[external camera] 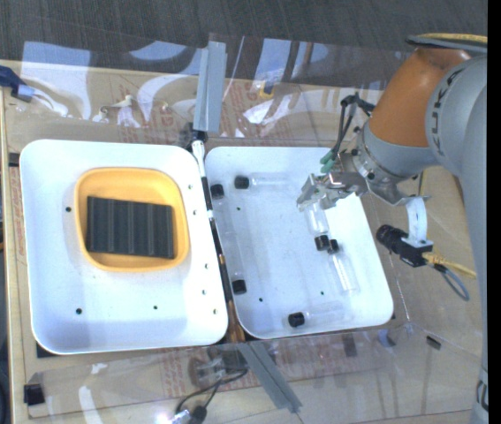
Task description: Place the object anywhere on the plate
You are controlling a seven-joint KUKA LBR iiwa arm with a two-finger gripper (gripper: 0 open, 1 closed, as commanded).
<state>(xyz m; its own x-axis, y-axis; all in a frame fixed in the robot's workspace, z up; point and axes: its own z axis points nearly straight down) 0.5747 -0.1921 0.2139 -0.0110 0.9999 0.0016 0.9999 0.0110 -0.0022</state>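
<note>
Early stage, judging by the layout: gripper [321, 203] low over the right bin [272, 312]; open or closed, cannot tell. Next: carry across to the yellow plate [131, 188] in the left bin [51, 312].

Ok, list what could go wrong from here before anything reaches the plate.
1. The small black piece just below the end effector lies close to a clear piece; a grasp could miss it or catch both.
2. The yellow plate sits in the left bin, across the rims where the bins meet; a low carry from the right bin might clip them.
</note>
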